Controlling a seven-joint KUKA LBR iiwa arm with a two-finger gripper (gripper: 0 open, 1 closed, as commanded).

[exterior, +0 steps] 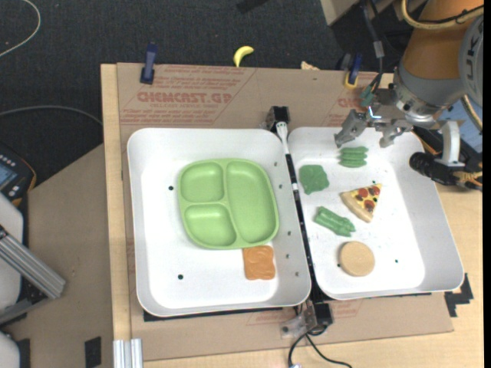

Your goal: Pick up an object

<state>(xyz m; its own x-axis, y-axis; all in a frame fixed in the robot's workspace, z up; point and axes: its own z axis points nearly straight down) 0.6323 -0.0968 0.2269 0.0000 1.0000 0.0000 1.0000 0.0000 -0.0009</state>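
My gripper [369, 134] hangs over the far end of the right bin [430, 228], open, with its two fingers spread and nothing between them. Just below it lies a small ribbed green piece [354, 157]. Further toward the front of that bin lie a green leafy piece [313, 179], a pizza slice [363, 201], a green pod-shaped piece [334, 221] and a round tan cookie [357, 258].
The left bin [149, 205] holds a green divided plate [228, 202] and an orange waffle-like piece [259, 263] at the plate's front edge. A black bar [290, 176] marks the seam between the bins. A yellow banana [243, 54] lies beyond the cardboard base.
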